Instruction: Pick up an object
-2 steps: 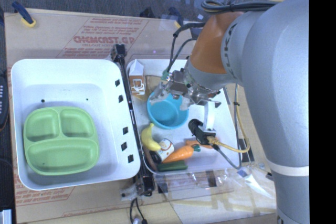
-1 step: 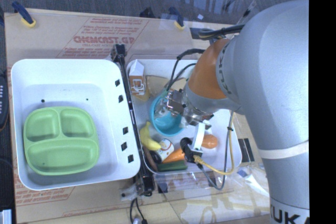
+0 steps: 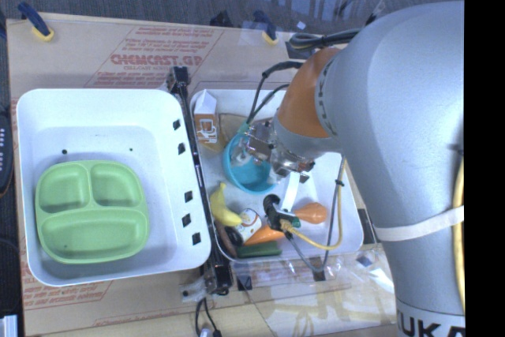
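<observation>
The gripper [image 3: 259,146] is down in the right bin [image 3: 325,184], right over the blue bowl [image 3: 241,170] — whether it is open or closed on anything I can't tell from here, since the wrist hides it. Nothing looks lifted. The bowl sits on the bin floor, with the yellow banana [image 3: 223,209], the carrot [image 3: 268,235] and a small carton [image 3: 207,119] lying loose around it. The left bin [image 3: 47,122] holds a green divided plate [image 3: 91,209] (well apart from the arm). I'd judge the pick reached for but not made — the grasp and lift are left to do.
</observation>
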You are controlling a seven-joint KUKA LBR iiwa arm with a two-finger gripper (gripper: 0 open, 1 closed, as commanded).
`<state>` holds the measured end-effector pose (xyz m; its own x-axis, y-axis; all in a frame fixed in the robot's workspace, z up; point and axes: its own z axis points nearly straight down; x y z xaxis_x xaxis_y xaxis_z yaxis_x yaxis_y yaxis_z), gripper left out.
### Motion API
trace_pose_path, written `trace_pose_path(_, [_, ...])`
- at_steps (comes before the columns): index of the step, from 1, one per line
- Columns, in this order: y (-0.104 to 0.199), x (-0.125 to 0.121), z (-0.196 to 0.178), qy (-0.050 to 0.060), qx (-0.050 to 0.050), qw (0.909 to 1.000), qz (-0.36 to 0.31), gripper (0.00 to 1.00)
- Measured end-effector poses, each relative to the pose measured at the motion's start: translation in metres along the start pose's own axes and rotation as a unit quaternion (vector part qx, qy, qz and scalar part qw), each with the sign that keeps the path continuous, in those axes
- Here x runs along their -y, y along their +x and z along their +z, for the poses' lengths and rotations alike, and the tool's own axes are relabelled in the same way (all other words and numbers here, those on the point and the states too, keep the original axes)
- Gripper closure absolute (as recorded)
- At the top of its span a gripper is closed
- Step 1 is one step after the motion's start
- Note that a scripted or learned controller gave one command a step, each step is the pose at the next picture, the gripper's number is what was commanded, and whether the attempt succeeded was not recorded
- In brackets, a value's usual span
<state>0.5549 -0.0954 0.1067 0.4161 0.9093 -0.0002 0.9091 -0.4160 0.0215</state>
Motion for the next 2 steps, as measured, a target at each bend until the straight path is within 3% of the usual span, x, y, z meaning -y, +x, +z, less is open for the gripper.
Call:
trace_pose_path(1, [0.001, 0.002, -0.006, 0.007, -0.001, 1.0, -0.005, 1.0])
trace_pose_path(2, [0.0, 0.0, -0.088, 0.014, 0.003, 0.9899, 0.141, 1.0])
